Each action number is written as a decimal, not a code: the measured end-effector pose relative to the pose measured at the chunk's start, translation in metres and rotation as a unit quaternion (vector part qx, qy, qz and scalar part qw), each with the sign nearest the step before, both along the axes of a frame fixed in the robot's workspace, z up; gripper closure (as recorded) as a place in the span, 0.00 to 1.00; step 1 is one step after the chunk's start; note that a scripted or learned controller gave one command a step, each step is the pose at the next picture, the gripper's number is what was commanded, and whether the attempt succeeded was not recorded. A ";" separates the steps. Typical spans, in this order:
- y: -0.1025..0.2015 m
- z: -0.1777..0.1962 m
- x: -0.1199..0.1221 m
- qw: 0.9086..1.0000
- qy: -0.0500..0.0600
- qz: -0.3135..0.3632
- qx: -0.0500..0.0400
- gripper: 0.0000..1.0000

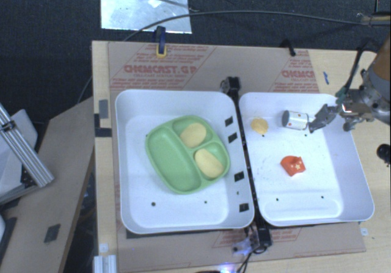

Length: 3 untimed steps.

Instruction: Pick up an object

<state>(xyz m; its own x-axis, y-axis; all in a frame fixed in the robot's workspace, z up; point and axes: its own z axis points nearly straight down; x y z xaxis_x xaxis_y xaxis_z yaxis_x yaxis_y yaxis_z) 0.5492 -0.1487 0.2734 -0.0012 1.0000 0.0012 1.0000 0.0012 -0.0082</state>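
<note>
Your gripper [319, 123], whose state you cannot tell here, hangs in the right white bin [351, 204] just right of the small silver-and-white cylinder [295, 120], lying crosswise.

We see two white bins side by side. The left bin [131, 143] holds a green tray [168, 159] with two yellow pieces. In the right bin [348, 180] lie a yellow ball [259, 125], a cylinder [295, 120] and a red block [293, 165]. The gripper [322, 118] hangs just beside the cylinder.
</note>
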 end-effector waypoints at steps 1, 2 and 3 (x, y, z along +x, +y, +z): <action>0.000 0.005 0.002 1.000 -0.005 0.001 -0.001 0.00; 0.011 -0.049 0.002 1.000 -0.003 0.000 0.000 0.00; 0.009 -0.111 0.005 1.000 -0.002 0.000 0.000 0.00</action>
<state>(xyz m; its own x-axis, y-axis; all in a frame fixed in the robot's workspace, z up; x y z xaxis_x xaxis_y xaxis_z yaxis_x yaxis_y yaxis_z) 0.5544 -0.1395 0.1619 -0.0011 1.0000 0.0008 1.0000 0.0011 -0.0032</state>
